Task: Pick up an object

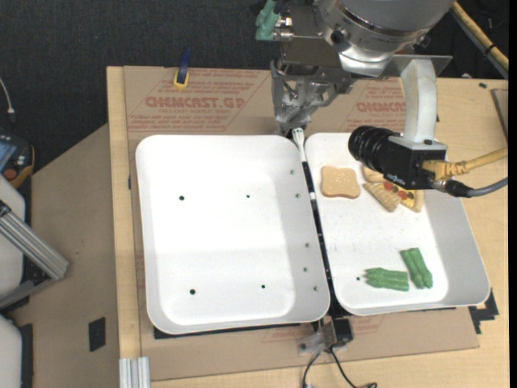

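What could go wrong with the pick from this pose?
1. The gripper sits over the far end of the seam between the bins, away from every object; closing here likely grabs nothing.
2. Descending may strike the right white bin rim.
3. The tan toast-shaped toy lies near the black wrist camera, which partly hides the neighbouring pieces.

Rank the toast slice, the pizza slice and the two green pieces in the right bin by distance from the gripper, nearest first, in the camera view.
From the gripper, at the bins' far edge:
1. Toast slice, far left part of the right bin.
2. Pizza slice, right of the toast, partly under the black camera.
3. Green pieces, near edge; too close together to separate.
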Action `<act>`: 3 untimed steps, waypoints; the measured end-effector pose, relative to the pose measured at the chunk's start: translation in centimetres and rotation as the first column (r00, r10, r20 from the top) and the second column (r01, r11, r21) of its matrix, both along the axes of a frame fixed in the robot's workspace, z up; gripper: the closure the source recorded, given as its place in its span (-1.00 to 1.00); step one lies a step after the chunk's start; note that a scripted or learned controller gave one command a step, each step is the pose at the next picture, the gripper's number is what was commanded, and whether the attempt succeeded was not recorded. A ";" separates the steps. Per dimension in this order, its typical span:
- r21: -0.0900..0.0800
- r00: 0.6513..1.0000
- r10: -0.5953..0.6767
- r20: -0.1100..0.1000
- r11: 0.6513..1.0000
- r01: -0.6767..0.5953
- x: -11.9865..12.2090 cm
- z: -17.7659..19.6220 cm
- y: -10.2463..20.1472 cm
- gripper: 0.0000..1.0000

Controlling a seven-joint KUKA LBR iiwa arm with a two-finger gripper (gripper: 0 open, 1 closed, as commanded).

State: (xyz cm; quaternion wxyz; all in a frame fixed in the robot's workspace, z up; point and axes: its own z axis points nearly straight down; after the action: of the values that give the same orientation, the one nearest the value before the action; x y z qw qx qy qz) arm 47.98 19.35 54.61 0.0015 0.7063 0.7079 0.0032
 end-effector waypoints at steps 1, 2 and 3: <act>0.001 1.000 0.001 0.003 1.000 -0.001 0.0 1.1 0.1 1.00; -0.003 1.000 -0.007 -0.005 1.000 0.007 6.0 -1.3 -1.8 1.00; -0.002 1.000 0.006 -0.010 1.000 -0.006 -0.4 -1.1 3.4 1.00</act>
State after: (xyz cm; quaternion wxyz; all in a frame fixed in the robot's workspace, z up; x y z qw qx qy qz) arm 47.57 22.77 53.55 -0.0013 0.7042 0.7100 -0.0011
